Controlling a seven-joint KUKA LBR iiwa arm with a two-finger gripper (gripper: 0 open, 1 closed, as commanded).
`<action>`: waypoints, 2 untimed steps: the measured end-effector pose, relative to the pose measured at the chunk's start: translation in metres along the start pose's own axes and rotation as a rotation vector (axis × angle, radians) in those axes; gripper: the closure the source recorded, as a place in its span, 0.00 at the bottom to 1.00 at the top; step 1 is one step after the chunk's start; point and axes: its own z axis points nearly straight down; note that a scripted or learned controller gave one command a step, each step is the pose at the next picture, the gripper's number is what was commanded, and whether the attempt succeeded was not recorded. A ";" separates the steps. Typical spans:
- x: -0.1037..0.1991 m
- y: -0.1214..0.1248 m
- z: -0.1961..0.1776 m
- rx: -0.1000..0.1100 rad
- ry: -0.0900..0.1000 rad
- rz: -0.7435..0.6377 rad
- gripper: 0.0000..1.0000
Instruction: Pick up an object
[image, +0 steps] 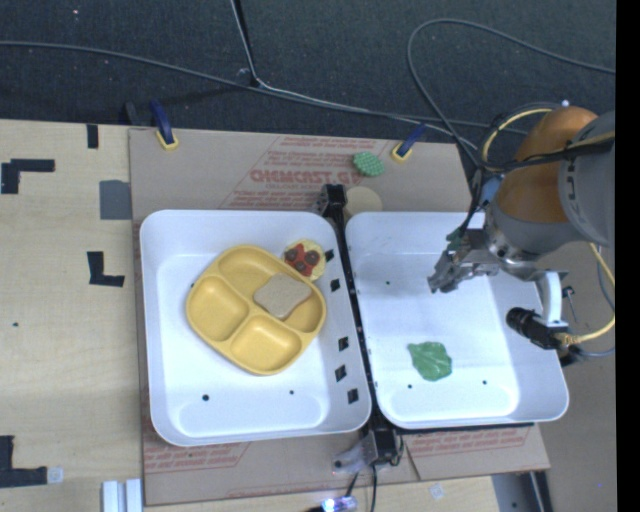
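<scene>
The gripper (447, 276) hangs over the upper part of the right bin (395, 235); whether it is open or closed cannot be told from this angle, and nothing shows in its grasp. A green leafy piece (430, 360) lies on the floor of that bin, nearer the front and apart from the gripper. In the left bin (165, 330) sits a yellow divided tray (225, 300) holding a slice of bread (281, 295) and some red berries (303, 259).
</scene>
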 end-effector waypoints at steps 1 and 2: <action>-0.001 0.011 -0.050 0.001 0.000 0.000 1.00; 0.000 0.012 -0.071 0.004 0.001 0.001 1.00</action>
